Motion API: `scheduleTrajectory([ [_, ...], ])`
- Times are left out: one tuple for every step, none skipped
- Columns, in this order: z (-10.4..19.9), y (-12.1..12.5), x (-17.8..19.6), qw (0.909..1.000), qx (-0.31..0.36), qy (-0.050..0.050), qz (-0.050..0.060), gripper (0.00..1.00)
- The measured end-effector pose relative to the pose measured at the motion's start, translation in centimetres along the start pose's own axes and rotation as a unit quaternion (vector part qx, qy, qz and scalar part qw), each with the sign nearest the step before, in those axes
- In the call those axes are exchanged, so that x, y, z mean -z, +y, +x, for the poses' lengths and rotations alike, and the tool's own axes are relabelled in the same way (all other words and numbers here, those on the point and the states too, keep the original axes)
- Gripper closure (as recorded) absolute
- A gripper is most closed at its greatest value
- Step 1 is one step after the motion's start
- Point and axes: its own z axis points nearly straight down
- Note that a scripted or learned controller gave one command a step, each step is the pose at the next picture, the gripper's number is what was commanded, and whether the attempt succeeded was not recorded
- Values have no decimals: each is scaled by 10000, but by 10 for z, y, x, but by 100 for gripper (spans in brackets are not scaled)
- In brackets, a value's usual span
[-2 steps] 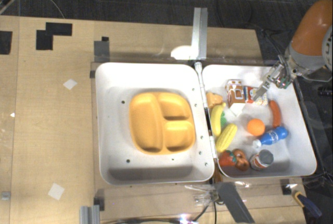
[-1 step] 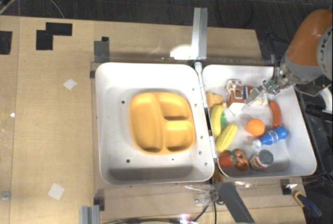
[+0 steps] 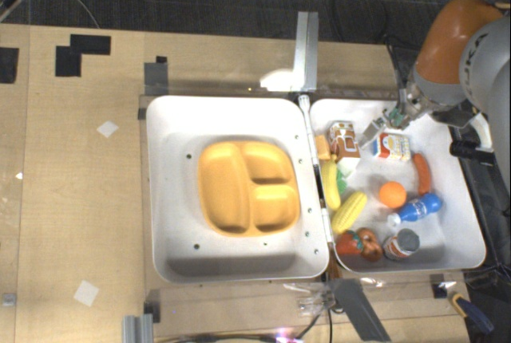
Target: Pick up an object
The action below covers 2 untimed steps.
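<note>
A pale wooden bench (image 3: 72, 198) held two shallow white bins side by side, seen from above at a slant. The left bin (image 3: 172, 198) contained one item: a yellow tray (image 3: 246, 186) with three compartments, lying near the bin's middle.

The right bin (image 3: 455, 214) held a cluster of toy foods. Counted: one small brown-and-white carton (image 3: 342, 139) at the far left, one white-and-orange carton (image 3: 393, 146) just right of it, one red sausage (image 3: 421, 171), one orange ball (image 3: 391, 195), one blue bottle (image 3: 419, 207), one corn cob (image 3: 349, 211), one yellow banana-like piece (image 3: 330, 186) along the left wall with a green piece (image 3: 342, 182) touching it, one red-and-brown fruit (image 3: 360, 245) in the near left corner, and one small can (image 3: 401, 244) beside that fruit.

One grey arm with an orange band (image 3: 447, 38) reached in from the right. Its gripper (image 3: 383, 126) hung over the far part of the right bin, between the two cartons and close above them. Whether the jaws were wide or narrow could not be told, and nothing was visibly held between them.
</note>
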Motion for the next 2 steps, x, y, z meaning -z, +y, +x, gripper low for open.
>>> scheduleTrajectory([
  [14,-56,-6,9998,148,-94,-122,0],
  [14,-7,-18,9986,-532,10,-43,0],
])
